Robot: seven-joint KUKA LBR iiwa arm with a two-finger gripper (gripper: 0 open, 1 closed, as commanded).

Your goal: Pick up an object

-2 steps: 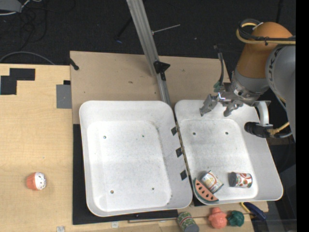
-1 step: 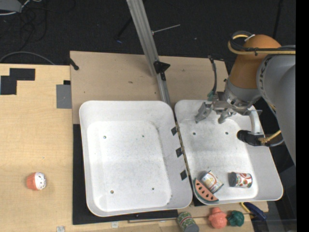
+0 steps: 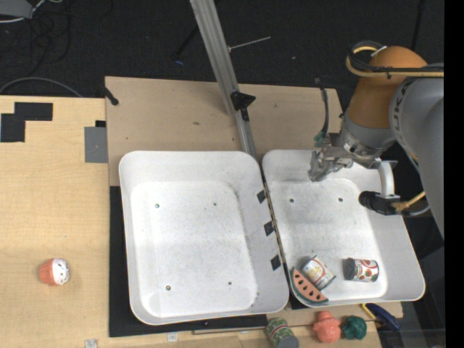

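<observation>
Grey arm with orange band [image 3: 377, 93] reaches in from the right, its metal gripper [image 3: 324, 167] over the far edge of the right shallow white plastic bin [image 3: 319, 209], well apart from anything; can't tell jaw state. Likely pick targets sit at that bin's near edge: small cylindrical can with red label [image 3: 361, 269], another small tin [image 3: 317, 272] and a watermelon-slice toy [image 3: 309, 288], bunched low probably from sliding.

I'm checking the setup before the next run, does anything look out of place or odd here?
Yes. Several small things lie outside the bins: a round orange-and-white toy alone on the bench far left, and a pink toy, a green toy and a small can below the right bin. Inside it, two cans lie tipped over.
</observation>
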